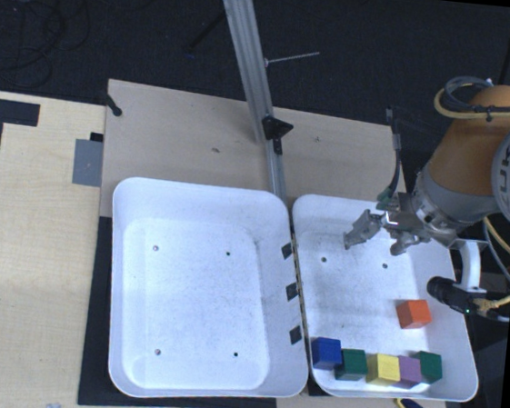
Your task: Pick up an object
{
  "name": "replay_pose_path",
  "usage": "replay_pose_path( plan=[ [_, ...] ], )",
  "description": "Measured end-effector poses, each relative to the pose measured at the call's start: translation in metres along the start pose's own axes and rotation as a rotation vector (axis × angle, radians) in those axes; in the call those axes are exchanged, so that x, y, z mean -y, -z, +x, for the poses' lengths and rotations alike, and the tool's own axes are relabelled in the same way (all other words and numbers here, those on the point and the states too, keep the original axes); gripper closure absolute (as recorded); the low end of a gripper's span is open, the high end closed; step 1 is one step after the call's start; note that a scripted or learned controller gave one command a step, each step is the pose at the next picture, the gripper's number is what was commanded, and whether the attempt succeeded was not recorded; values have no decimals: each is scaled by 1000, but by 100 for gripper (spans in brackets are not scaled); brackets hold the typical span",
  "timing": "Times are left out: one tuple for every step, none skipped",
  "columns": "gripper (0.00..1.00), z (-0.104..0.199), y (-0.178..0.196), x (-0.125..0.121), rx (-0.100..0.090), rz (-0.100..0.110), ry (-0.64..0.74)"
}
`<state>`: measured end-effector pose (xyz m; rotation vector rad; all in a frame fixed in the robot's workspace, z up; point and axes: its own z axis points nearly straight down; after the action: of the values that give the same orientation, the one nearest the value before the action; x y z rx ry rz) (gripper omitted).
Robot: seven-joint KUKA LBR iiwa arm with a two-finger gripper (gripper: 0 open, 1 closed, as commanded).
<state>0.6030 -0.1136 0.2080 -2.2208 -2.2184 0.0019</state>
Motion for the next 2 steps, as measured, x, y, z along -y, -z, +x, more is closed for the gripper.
replay_pose_path(
  plan=[
    [0,0,0,0,0,0,-2],
    [0,-1,0,0,0,-1,-2]
  ],
)
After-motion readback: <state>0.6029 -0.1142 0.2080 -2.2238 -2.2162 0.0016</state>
